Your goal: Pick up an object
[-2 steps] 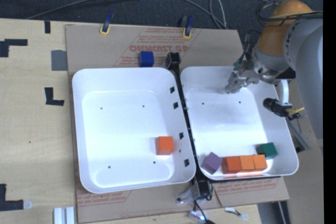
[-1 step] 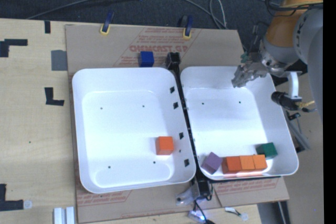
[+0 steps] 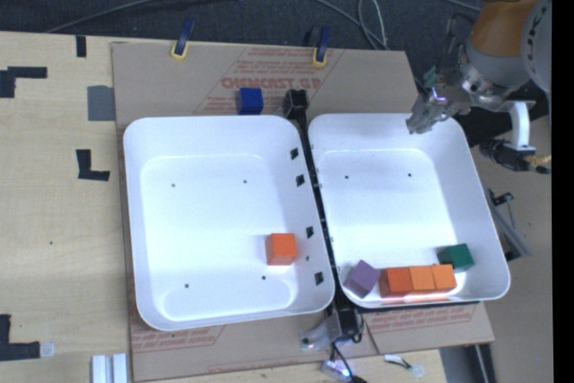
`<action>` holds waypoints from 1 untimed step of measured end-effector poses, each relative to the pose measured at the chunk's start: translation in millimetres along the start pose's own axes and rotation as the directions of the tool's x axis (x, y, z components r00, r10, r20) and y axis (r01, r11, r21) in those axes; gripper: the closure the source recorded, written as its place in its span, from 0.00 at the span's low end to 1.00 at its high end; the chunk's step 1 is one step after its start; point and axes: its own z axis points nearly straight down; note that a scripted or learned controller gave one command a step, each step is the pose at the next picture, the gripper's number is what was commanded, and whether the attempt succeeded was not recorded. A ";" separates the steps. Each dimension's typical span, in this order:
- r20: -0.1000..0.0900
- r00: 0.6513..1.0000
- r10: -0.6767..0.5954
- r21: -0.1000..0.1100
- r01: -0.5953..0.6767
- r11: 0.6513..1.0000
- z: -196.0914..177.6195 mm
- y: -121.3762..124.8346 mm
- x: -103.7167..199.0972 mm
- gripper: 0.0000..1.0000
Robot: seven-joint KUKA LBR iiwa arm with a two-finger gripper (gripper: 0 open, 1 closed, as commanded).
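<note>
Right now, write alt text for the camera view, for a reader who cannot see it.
A grey robot arm's gripper hovers over the far corner of the right white bin, which holds a purple block, two orange blocks and a green block along its near edge. The left bin holds one orange cube.

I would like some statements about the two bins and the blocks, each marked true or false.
1. The orange cube lies in the left bin. True.
2. The gripper holds the green block. False: it hangs over the right bin's far corner, apart from all blocks.
3. The purple block is in the right bin. True.
4. The blue block lies inside the left bin. False: it sits on the cardboard behind it.
</note>
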 end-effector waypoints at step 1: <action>0.000 1.000 0.000 0.001 0.000 1.000 -60.4 -5.0 1.8 1.00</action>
